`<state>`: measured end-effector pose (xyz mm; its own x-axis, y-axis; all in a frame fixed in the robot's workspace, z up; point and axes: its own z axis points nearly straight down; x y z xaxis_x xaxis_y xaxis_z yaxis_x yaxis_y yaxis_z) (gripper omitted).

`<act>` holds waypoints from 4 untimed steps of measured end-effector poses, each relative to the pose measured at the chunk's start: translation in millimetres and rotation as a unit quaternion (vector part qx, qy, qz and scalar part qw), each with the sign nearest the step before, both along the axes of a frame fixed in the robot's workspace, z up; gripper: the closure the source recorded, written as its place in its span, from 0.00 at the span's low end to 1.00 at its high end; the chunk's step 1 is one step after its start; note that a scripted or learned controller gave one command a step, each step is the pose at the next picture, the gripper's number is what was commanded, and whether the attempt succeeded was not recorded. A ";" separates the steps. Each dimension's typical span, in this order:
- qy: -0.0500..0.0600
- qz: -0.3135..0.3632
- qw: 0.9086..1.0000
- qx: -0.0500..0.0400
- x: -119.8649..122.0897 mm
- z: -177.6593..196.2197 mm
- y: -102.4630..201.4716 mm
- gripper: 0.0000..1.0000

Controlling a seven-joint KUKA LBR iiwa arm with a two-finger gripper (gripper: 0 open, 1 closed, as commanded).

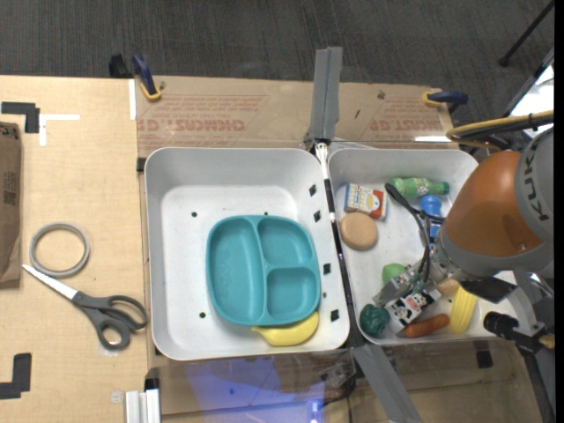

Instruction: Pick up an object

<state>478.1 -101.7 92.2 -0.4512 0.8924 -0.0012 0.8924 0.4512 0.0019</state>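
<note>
My gripper (412, 282) reaches down into the right bin (458, 159), near its front half, below the orange band of the arm (491, 211). It hangs directly over a black-and-white patterned toy (411, 307) and next to a small green piece (392, 273). Close by lie a dark green ball (374, 320), an orange carrot (426, 326) and a yellow corn cob (462, 310). Farther back are a tan round bun (359, 231), a white and red carton (365, 199), a green bottle (419, 186) and a blue item (431, 205). The arm hides part of the bin's right side.
The left bin (176, 236) holds a teal divided plate (263, 270) with a yellow banana (291, 331) at its front edge. Scissors (97, 307) and a tape roll (59, 248) lie on the bench to the left. A divider wall (333, 236) separates the bins.
</note>
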 end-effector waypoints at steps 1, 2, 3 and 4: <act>0.001 -0.050 0.999 -0.001 121.3 -0.3 -3.7 0.00; 0.022 -0.082 0.996 0.005 172.7 -4.0 -46.8 0.00; 0.011 -0.081 0.997 -0.002 175.7 6.3 -52.0 1.00; 0.007 -0.213 0.977 0.000 178.7 -0.8 -53.2 1.00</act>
